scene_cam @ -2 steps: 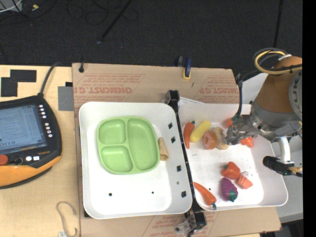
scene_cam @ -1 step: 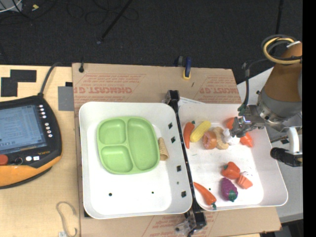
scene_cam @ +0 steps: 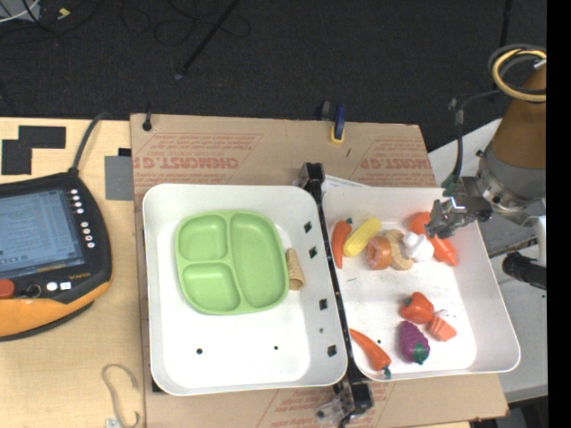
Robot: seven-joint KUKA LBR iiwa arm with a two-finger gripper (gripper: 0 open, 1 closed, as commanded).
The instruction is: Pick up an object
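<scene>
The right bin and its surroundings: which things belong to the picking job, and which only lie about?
Belong to the job:
- tool, over the right bin
- toy foods there: yellow corn, purple eggplant, red pepper, orange carrot

Only lying about:
- green divided plate in the left bin
- pendant with screen
- blue clamp

This is a robotics lab. A robot control pendant point(scene_cam: 45, 257) with a lit screen and orange casing lies far to the left of the gripper point(scene_cam: 443, 219), loose black cables point(scene_cam: 178, 16) trail across the dark floor beyond it, and the two white bins point(scene_cam: 161, 328) sit on plain cardboard point(scene_cam: 232, 154) clamped to the table, with plastic toy food point(scene_cam: 415, 308) just below the gripper.
</scene>
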